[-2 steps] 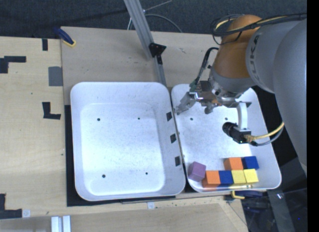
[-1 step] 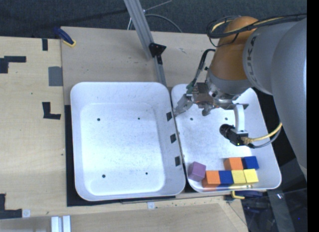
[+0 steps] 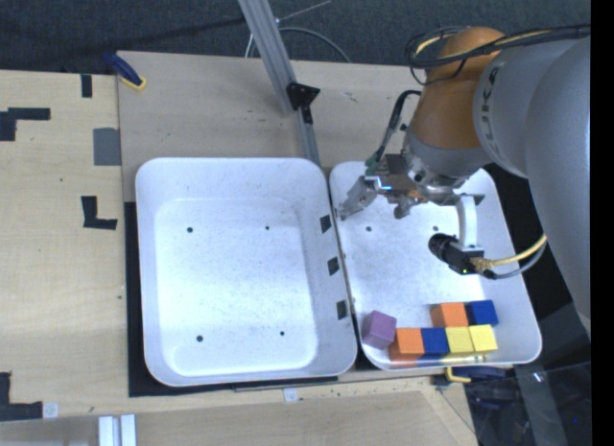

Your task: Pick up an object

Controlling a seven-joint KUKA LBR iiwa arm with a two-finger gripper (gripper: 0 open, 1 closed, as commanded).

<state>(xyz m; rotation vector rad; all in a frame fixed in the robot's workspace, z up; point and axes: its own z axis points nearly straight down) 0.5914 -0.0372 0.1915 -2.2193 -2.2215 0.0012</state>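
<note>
Small coloured blocks sit bunched at lower right of frame, in the right-hand shallow white plastic bin (image 3: 508,243): purple cube (image 3: 380,327) by the bin's left wall, then orange (image 3: 410,341), blue (image 3: 435,340) and yellow (image 3: 460,340) cubes in a row w/ more behind. From my end the grey two-finger gripper (image 3: 384,199) hangs over that bin's upper part, well apart from the blocks, fingers spread, nothing btwn them. Left-hand white bin (image 3: 230,271) sits beside it.
</note>
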